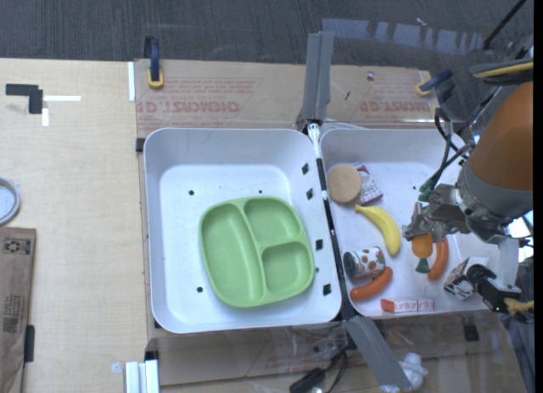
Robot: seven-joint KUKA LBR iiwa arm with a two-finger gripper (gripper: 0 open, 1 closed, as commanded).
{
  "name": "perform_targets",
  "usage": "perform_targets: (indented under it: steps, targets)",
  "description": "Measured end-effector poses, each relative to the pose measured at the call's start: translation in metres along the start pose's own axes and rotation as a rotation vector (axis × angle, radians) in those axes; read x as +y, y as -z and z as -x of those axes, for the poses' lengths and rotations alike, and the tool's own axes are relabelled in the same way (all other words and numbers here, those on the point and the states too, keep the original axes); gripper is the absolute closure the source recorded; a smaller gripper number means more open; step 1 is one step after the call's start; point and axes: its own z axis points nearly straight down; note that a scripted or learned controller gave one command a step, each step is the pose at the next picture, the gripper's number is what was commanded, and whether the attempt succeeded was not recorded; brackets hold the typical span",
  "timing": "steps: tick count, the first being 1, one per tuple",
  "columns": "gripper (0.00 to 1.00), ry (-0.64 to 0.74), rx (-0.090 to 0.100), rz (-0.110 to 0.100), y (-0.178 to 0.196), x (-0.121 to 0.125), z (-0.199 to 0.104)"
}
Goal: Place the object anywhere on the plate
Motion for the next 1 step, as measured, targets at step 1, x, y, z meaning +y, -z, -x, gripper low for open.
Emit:
perform_targets:
  steps: [1]
  targets:
    - [1.0, 0.082, 0.001, -0.001, -0.0139, -0.0165, -0.0761]
